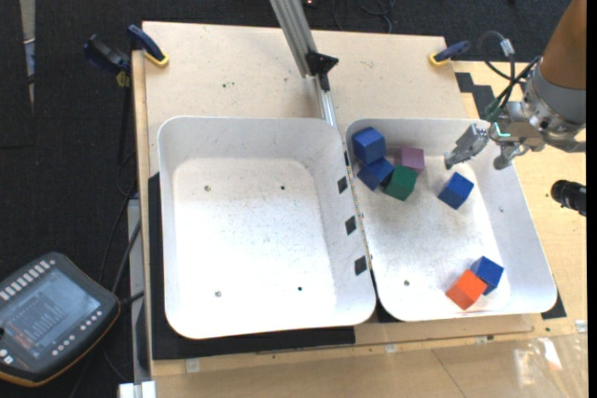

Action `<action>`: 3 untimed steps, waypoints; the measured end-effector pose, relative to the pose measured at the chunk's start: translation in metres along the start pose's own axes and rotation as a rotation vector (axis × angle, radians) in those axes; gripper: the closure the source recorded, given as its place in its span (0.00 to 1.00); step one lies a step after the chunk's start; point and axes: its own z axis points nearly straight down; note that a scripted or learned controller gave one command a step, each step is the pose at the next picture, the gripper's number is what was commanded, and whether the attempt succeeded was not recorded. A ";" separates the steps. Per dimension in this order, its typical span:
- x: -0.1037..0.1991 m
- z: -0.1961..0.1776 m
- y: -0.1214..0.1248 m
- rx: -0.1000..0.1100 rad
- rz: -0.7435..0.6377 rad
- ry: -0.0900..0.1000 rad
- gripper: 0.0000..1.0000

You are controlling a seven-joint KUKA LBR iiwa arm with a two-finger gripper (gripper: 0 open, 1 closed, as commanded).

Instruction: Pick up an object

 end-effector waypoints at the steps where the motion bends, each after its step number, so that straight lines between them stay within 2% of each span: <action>1: 0.000 -0.002 0.001 -0.004 -0.001 -0.001 0.00; 3: -0.008 0.096 -0.006 0.001 0.001 0.000 0.00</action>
